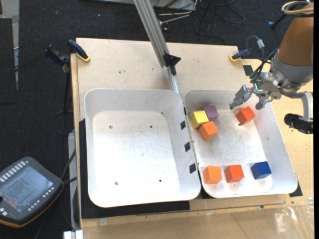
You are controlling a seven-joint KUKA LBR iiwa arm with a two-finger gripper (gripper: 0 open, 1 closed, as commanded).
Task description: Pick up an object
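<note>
We see the gripper above the far part of the right bin, reaching in from the right; its two fingers stand apart, with nothing between them. A red-orange block lies in the bin just below the fingertips, close to them; we cannot tell whether it touches either finger.

We note a cluster of three blocks to the left of it, near the wall between the bins: a yellow block, a purple block just beside it on the far side, and an orange block just in front of both; the three appear to touch one another.

Along the near side of the same bin we see a row of three blocks, set slightly apart: an orange cube, a red-orange cube and a blue block.

The left bin lies beside the right one. A handheld control unit with a screen rests at the lower left, off the bench; any writing on it is too small to read; we find no readable labels on the blocks or bins.
</note>
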